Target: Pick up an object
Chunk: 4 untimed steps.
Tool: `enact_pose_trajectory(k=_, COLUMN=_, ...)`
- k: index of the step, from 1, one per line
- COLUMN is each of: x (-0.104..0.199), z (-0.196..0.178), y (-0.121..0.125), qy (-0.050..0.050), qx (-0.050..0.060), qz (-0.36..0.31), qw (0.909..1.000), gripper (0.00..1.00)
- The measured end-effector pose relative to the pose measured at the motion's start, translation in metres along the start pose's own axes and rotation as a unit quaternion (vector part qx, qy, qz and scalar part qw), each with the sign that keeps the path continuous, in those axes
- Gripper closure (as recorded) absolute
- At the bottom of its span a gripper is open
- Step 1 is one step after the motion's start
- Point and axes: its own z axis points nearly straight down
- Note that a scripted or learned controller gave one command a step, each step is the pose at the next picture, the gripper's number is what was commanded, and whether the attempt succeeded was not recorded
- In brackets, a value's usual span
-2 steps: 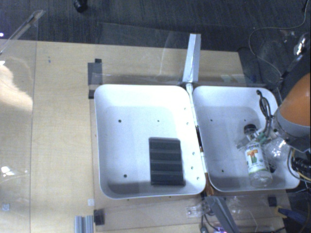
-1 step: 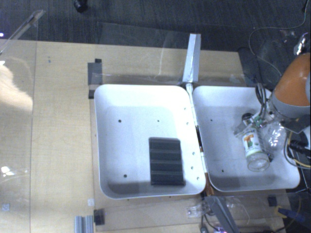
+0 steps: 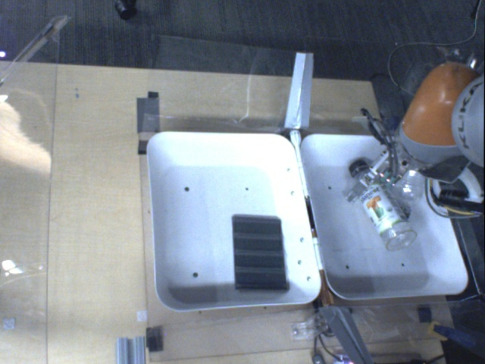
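Note:
A small clear plastic bottle [image 3: 386, 217] with a white, green and orange label lies on its side in the right bin [image 3: 341, 271], its neck pointing to the upper left. My gripper [image 3: 369, 178] hangs low over the neck end of the bottle, at or just above it. Whether it touches the bottle is unclear. The grey arm with its orange band [image 3: 433, 106] reaches in from the right. A black ribbed rectangular block [image 3: 260, 252] lies flat in the left bin [image 3: 174, 203], near its front right corner.
The two white bins share a raised divider [image 3: 307, 203] between them. A metal bracket [image 3: 300, 89] stands behind the bins. Cables [image 3: 455, 199] run along the right bin's right rim. Wooden bench top surrounds the bins.

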Motion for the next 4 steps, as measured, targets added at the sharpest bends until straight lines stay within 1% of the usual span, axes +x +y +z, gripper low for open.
enact_pose_trajectory(k=1, x=-0.027, z=0.001, y=-0.011, qy=0.002, qx=0.001, qz=0.070, qw=0.9975, gripper=0.00)
enact_pose_trajectory(k=2, x=-0.028, z=-0.012, y=-0.007, qy=-0.001, qx=-0.002, qz=0.067, qw=0.9978, gripper=1.00)
enact_pose_trajectory(k=3, x=-0.010, z=-0.095, y=0.057, qy=0.006, qx=0.004, qz=-0.006, qw=1.0000, gripper=1.00)
enact_pose_trajectory(k=4, x=-0.004, z=-0.055, y=0.053, qy=0.007, qx=0.005, qz=0.030, qw=0.9995, gripper=1.00)
